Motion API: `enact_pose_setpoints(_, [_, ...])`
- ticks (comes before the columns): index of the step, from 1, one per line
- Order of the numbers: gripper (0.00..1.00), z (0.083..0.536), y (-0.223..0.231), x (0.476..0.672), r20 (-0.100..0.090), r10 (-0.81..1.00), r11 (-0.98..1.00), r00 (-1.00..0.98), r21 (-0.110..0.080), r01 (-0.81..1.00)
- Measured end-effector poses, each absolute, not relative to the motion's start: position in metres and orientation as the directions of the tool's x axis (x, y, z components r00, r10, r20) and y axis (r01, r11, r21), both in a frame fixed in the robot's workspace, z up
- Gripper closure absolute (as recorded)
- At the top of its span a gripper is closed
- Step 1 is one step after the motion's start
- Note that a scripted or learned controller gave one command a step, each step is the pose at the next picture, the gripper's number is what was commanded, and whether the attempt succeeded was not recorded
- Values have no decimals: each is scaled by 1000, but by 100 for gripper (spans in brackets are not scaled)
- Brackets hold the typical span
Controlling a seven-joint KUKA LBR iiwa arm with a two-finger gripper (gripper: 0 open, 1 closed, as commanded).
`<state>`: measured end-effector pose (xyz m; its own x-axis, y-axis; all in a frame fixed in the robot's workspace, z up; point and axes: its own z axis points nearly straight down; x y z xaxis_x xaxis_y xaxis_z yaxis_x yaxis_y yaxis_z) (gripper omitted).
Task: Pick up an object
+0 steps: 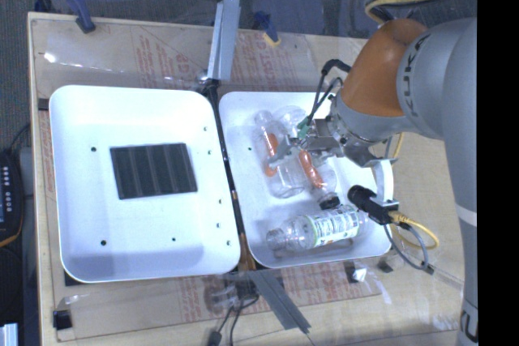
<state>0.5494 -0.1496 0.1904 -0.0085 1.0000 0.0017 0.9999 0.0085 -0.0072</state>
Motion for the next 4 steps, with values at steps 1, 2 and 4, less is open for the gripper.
enact_pose_setpoints(1, [0,186,-137,475,0,990,-138,138,-7,990])
enact_pose_setpoints(2, [0,142,-143,542,-2,999,-40,40,5,999])
enact_pose_setpoints(4, [0,152,-145,542,-4,999,-38,38,5,999])
